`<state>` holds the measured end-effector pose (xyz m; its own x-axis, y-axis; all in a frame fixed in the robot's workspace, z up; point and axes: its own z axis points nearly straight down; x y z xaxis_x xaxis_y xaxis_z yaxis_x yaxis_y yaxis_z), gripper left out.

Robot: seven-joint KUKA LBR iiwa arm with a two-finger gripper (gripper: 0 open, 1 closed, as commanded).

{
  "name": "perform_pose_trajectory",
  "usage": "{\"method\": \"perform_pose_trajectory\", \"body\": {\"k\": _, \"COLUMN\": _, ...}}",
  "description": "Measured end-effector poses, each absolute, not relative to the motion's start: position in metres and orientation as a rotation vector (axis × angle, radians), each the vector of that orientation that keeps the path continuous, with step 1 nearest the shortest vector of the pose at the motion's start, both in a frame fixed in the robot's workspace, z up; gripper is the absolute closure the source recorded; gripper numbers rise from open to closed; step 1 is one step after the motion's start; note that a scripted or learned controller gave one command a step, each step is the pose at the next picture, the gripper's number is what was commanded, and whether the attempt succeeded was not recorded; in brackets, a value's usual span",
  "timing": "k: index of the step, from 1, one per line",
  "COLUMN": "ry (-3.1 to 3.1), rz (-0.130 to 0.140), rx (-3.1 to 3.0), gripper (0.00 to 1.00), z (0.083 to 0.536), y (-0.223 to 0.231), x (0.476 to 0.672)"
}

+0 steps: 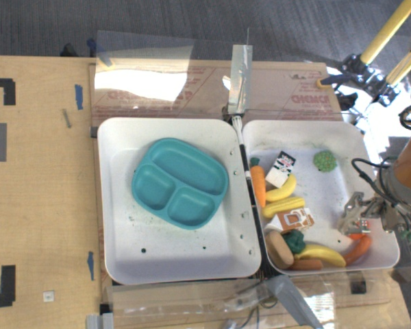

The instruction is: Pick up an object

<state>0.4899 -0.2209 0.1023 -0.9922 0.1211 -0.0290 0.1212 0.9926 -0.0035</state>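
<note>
Two white bins sit side by side; the right bin holds toy food, including a carrot by the divider. Above its right edge hangs the gripper, its state unclear, grasping nothing visible.

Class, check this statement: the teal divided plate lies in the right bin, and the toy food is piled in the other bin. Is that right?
Not quite. The camera view shows the teal divided plate in the left bin; the toy food, such as the carrot, is piled in the right bin.
</note>
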Motion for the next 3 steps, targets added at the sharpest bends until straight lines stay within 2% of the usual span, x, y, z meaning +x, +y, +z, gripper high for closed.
{"method": "perform_pose_trajectory", "body": {"k": 1, "ry": 3.124, "rz": -0.004, "rx": 0.147, "gripper": 1.00, "z": 0.090, "y": -0.189, "x": 0.552}}
{"method": "perform_pose_trajectory", "body": {"k": 2, "ry": 3.113, "rz": -0.008, "rx": -0.314, "gripper": 1.00, "z": 0.090, "y": -0.224, "x": 0.539}}
{"method": "perform_pose_trajectory", "body": {"k": 3, "ry": 3.036, "rz": -0.006, "rx": -0.770, "gripper": 1.00, "z": 0.090, "y": -0.223, "x": 0.520}}
